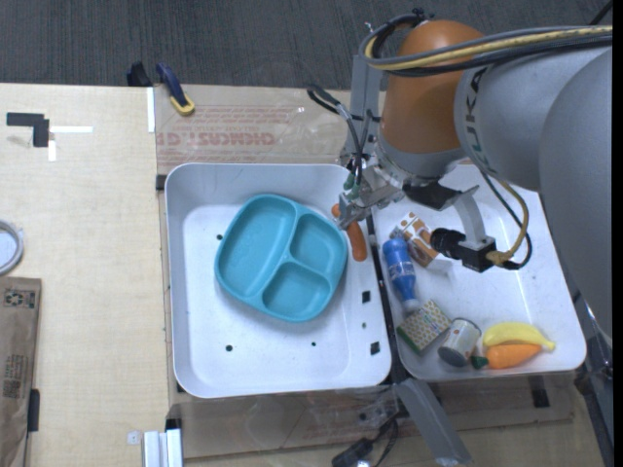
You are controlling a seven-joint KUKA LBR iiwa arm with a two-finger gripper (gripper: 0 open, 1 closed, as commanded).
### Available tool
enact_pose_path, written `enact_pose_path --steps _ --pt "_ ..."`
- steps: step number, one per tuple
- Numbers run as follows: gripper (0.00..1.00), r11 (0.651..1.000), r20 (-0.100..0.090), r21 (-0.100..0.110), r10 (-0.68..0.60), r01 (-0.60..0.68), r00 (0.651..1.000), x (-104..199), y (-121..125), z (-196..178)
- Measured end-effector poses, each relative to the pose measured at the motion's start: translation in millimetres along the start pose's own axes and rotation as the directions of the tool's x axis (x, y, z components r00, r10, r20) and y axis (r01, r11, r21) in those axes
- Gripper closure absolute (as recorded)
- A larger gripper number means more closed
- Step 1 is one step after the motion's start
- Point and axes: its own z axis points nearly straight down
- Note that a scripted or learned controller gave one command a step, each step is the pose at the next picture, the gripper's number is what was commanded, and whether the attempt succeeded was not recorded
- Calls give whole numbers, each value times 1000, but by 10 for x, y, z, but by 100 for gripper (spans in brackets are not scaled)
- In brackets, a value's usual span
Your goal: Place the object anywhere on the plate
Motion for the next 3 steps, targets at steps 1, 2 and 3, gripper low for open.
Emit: enact_pose_path --steps 1,2,3 --pt "100 996 2 -2 -84 84 996 -263 -52 -791" --pt "100 997 0 1 -75 75 997 314 -297 -45" --pt "0 997 0 0 -74 74 997 310 -296 -48"
